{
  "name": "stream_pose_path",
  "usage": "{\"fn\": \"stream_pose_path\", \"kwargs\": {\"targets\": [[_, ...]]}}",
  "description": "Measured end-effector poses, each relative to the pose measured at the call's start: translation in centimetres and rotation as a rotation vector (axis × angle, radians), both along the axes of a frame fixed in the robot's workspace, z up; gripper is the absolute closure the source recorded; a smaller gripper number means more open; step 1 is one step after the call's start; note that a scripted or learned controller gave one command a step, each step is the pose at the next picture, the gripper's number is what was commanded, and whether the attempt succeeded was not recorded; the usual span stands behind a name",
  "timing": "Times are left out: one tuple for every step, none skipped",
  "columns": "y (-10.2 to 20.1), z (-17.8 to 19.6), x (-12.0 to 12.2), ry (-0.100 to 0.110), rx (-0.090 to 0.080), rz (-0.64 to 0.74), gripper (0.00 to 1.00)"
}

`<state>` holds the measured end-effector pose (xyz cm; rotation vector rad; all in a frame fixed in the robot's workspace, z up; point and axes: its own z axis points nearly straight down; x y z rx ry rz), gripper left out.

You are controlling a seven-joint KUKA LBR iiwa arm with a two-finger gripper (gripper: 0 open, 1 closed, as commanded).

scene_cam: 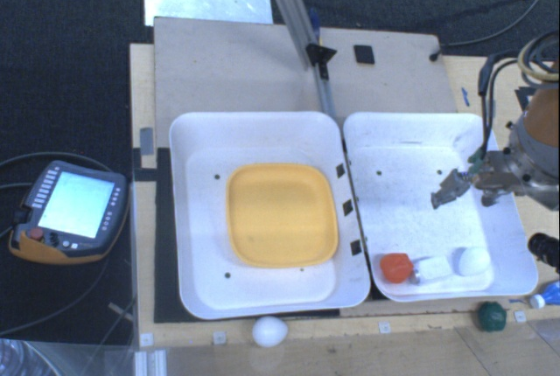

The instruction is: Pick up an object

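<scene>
Along the front wall of the right bin [411, 147] lie a red round object [395, 268], a short white cylinder [430, 268] and a white ball [473, 261]. A yellow square plate [283, 214] lies flat in the left bin [197, 191]. My gripper [468, 193] hangs over the right side of the right bin, behind the three small objects and apart from them. Its fingers [446, 191] are spread open with nothing between them.
A white egg-shaped object [269, 331] and a dark green ball [491, 316] lie on the bench in front of the bins. A teach pendant [66, 212] rests at the left. A metal pole [293, 3] slants in behind the bins.
</scene>
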<state>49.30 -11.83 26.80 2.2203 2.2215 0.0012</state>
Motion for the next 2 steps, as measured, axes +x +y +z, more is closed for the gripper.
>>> {"fn": "stream_pose_path", "kwargs": {"targets": [[0.0, -6.1, -0.5, 0.006, 0.001, -0.001, 0.0], [0.3, -10.5, -1.1, 0.004, 0.001, -0.001, 0.0]]}}
